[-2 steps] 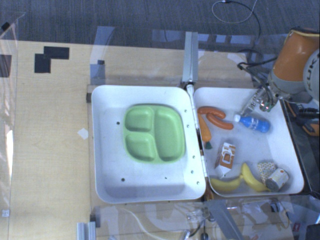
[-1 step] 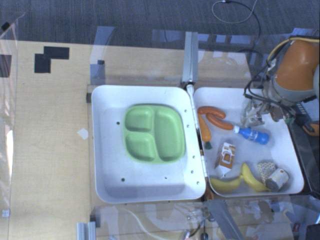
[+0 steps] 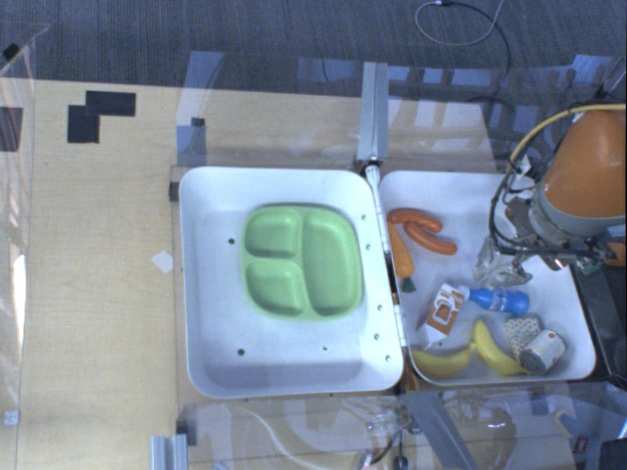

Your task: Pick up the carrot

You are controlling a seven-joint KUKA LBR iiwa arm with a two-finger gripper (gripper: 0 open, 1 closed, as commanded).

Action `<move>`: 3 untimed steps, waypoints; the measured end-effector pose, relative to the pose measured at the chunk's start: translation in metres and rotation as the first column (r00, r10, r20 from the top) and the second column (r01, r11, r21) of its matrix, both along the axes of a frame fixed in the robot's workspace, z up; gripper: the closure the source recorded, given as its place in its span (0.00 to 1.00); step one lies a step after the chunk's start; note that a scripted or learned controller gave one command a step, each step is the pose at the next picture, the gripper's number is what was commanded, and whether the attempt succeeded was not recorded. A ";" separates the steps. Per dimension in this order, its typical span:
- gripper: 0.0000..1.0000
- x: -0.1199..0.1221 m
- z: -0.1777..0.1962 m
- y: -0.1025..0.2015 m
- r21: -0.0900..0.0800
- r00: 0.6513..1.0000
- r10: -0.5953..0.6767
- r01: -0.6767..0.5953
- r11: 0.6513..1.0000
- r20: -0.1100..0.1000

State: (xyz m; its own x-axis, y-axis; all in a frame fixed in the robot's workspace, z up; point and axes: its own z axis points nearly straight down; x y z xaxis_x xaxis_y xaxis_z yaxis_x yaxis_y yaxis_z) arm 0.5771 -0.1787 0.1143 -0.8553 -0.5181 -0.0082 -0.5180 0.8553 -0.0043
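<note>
The carrot [image 3: 400,255] is a slim orange stick with a small green end. It lies along the left wall of the right bin [image 3: 578,306], pointing toward the front. My gripper [image 3: 500,267] hangs over the right half of that bin, just above a blue bottle [image 3: 502,301]. It is well to the right of the carrot, with nothing seen in its grasp. The orange wrist band [image 3: 588,169] sits above it.
Two reddish sausages [image 3: 423,231] lie right beside the carrot's far end. A white and orange carton [image 3: 445,314], two bananas [image 3: 460,358] and a small can [image 3: 541,351] crowd the bin's front. The left bin [image 3: 211,341] holds a green divided plate [image 3: 299,260].
</note>
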 end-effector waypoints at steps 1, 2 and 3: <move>1.00 0.005 -0.019 0.058 0.002 0.987 -0.158 0.158 0.987 -0.001; 1.00 0.047 -0.008 0.094 0.000 0.989 0.144 -0.144 0.990 0.004; 1.00 0.019 0.073 0.163 0.003 0.995 -0.098 0.098 0.995 0.003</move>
